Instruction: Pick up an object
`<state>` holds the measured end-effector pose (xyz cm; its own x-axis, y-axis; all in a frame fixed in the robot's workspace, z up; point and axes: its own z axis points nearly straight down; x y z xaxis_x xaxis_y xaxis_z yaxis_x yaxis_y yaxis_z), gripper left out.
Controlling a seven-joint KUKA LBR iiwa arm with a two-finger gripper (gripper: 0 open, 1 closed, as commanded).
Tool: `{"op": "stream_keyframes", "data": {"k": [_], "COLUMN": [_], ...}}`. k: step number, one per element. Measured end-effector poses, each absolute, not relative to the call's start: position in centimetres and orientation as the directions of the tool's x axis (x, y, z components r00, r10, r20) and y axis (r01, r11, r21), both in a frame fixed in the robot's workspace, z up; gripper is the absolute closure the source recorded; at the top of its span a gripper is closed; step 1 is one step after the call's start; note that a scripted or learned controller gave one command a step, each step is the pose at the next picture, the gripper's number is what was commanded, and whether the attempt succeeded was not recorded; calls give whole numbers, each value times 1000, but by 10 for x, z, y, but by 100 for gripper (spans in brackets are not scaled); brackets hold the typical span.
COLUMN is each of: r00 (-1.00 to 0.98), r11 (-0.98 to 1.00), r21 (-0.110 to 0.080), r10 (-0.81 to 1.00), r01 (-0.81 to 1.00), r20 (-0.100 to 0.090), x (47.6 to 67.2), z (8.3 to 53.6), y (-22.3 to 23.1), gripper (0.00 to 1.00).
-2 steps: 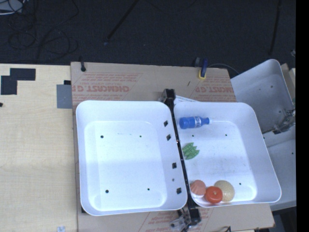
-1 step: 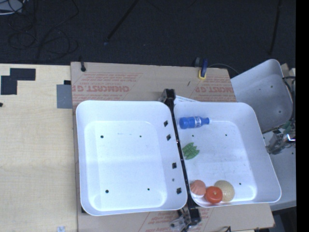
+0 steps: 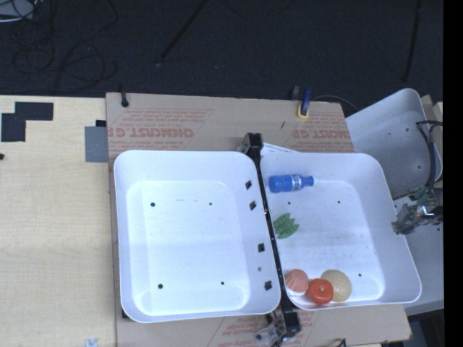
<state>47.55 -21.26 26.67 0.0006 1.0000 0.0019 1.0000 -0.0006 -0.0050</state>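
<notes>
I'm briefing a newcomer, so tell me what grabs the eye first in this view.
The blue bottle stands out most, lying on its side at the far end of the right bin. Next comes a cluster in that bin's near corner: a red ball between a pink one and a tan one. A green leaf lies near the divider between the bins.
</notes>
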Motion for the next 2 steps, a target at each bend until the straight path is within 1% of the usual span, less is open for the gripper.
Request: {"op": "stream_keyframes", "data": {"k": [1, 2], "r00": [-2, -3], "r11": [2, 3], "r21": [-4, 4], "r10": [1000, 1000], "r01": [1000, 1000], "r20": [2, -2], "x": [517, 561], "z": [217, 260], "y": [-213, -214], "gripper": [100, 100]}}
